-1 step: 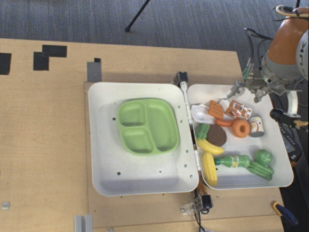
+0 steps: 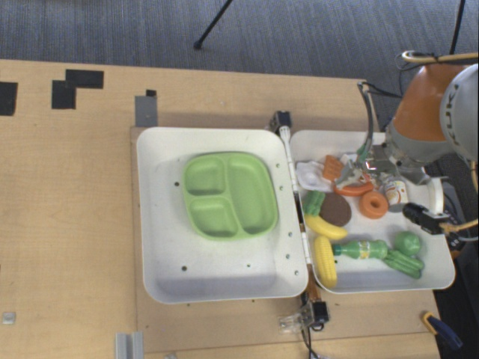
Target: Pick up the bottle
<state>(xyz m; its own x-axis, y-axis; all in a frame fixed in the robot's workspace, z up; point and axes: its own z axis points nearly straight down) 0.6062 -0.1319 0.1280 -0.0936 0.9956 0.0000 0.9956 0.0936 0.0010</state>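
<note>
One bottle: a green toy bottle (image 2: pixel 364 250) is seen lying on its side near the front wall of the right bin (image 2: pixel 449 279), just beside a yellow corn cob (image 2: pixel 324 260).
Handling: judged light, stiff plastic, smooth and apt to roll; the labelled middle of the body is judged the best hold, taken across its width.
Jaws: the gripper (image 2: pixel 364 167) is placed over the clutter at the bin's back; whether open or clenched cannot be told.
Bins: two, on the tabletop (image 2: pixel 67 223).
Left bin (image 2: pixel 150 223): one green divided plate (image 2: pixel 228 194).
Other toys: one banana (image 2: pixel 326 227), one orange ring (image 2: pixel 373 204), one brown disc (image 2: pixel 336 209).
</note>
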